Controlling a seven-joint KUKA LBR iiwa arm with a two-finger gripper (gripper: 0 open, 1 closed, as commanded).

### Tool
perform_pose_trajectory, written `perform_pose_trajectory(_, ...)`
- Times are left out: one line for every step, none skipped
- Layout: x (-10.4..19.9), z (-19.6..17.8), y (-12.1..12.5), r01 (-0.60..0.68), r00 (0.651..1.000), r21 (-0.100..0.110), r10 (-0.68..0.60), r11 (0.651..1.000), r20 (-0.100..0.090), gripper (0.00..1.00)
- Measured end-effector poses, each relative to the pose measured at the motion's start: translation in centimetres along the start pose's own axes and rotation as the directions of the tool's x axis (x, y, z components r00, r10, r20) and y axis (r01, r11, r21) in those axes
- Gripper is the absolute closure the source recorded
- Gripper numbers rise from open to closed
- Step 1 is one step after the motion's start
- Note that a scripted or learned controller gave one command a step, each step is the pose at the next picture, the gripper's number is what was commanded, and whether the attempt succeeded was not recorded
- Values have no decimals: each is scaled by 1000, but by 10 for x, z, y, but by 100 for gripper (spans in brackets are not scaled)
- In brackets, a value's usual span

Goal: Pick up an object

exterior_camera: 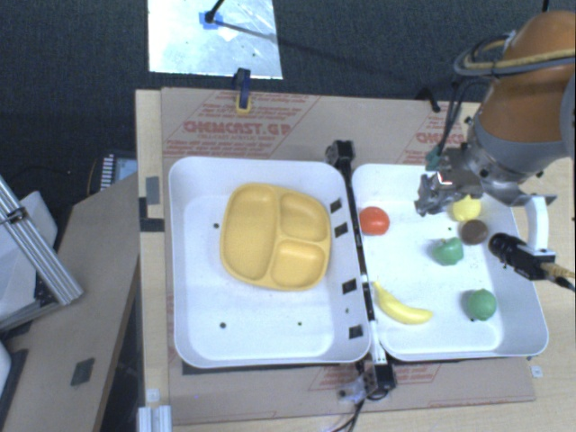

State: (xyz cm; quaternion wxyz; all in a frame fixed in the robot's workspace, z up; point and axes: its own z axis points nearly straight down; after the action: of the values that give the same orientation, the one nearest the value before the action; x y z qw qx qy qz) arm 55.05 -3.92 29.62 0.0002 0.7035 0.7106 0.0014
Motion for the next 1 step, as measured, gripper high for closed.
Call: perform_pose_trajectory(46,22,5,-1,1000,2,1,1000,0,100)
